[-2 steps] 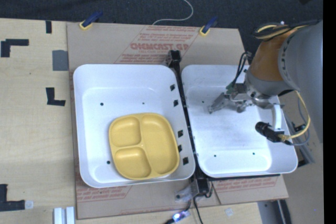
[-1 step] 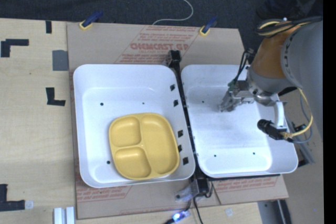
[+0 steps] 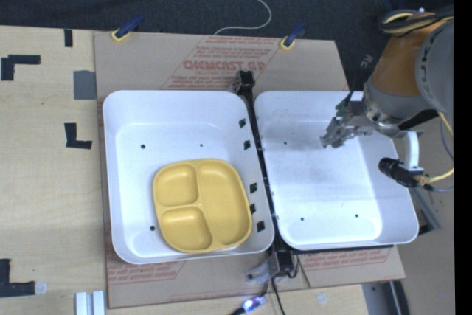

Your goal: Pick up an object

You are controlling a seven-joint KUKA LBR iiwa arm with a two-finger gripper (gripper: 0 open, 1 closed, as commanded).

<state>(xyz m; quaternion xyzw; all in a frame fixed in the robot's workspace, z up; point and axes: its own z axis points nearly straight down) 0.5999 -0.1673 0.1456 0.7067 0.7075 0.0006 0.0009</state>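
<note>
Bench (image 3: 44, 158) with two white bins; end effector (image 3: 335, 135) over right bin (image 3: 332, 232), opening unclear; yellow divided plate (image 3: 201, 204) in left bin (image 3: 125, 129).

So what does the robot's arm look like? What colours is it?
The arm is chunky and rounded, grey with a wide orange band above the wrist. Yellowish cables loop over its top, and a thin cable trails by a small black part on its side. Its end effector is small, dark and metallic.
</note>
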